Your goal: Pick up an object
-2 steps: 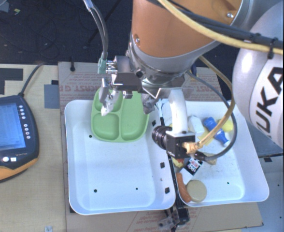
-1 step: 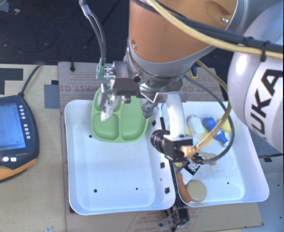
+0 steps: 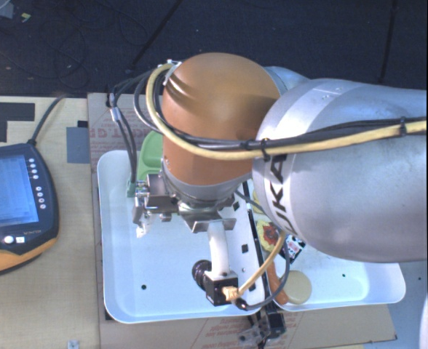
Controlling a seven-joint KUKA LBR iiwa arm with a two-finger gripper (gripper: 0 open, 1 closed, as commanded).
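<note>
White shallow bins occupy the desk [image 3: 94,133]. The left bin [image 3: 123,267] shows a wide bare floor. The right bin [image 3: 374,289] is mostly covered by the grey arm [image 3: 345,187].

**Task status**
1. No object is seen lifted or carried. The pick is judged as not yet done.
2. The claw [image 3: 147,206] sits at the 9 o'clock side of the wrist, low over the left bin. The orange band [image 3: 214,107] and the wrist body mask it, so it cannot be told whether the claw is released or clenched.
3. Remaining steps, as judged: confirm a grasp, then raise the object clear of the bin floor.

**Containers and contents**
- Left bin: a green object [image 3: 150,155] lies at the 12 o'clock edge, partly hidden behind the arm. It is near the claw, and it is the likeliest target. Contact between the two cannot be confirmed.
- Right bin: a tan round disc [image 3: 298,288] lies at the 6 o'clock edge, well apart from the claw. A red-and-yellow item [image 3: 270,235] lies close to the line between the bins, at 11 o'clock from the disc. Its shape is too hidden to name.

**Outside the bins**
A control tablet [image 3: 10,195] with a lit screen rests at 9 o'clock from the left bin.
</note>
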